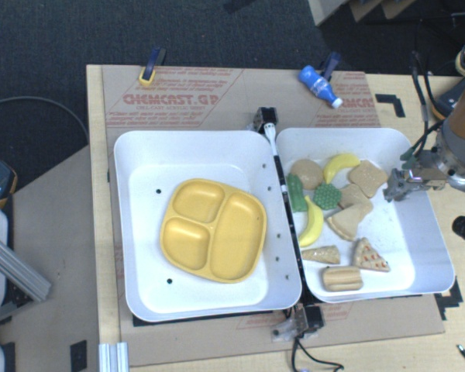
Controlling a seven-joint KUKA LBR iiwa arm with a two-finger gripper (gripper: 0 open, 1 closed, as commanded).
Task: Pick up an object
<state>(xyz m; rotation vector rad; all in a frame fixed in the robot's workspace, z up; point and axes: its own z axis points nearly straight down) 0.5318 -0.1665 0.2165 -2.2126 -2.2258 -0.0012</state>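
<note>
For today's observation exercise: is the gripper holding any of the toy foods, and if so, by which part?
Nothing is held. The gripper hangs over the right bin, just right of the bread slice, with no object between its fingers.

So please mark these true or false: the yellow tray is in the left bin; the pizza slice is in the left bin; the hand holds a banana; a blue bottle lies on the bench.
1. The yellow tray is in the left bin. True.
2. The pizza slice is in the left bin. False: it lies in the right bin.
3. The hand holds a banana. False: the banana lies apart from it.
4. A blue bottle lies on the bench. True.
</note>
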